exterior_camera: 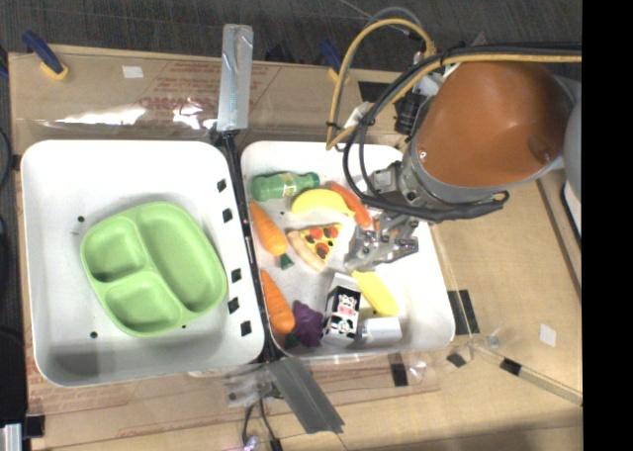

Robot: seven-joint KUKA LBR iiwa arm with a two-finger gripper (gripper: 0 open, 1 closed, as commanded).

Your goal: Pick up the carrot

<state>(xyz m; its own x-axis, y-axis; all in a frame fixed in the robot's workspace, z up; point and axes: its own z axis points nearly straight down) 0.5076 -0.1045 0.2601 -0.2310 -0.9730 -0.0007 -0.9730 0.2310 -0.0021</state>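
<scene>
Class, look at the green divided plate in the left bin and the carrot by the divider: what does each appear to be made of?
Green plate: likely moulded plastic, matte, uniform colour with soft rounded compartment edges. Carrot: probably toy plastic, smooth even orange; material not certain.

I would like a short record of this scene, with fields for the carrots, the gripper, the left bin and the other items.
carrots: one carrot by the right bin's left wall; a second carrot nearer the front
gripper: gripper low over the right bin, beside the pizza slice
left bin: green divided plate
other items: green bottle, banana
</scene>
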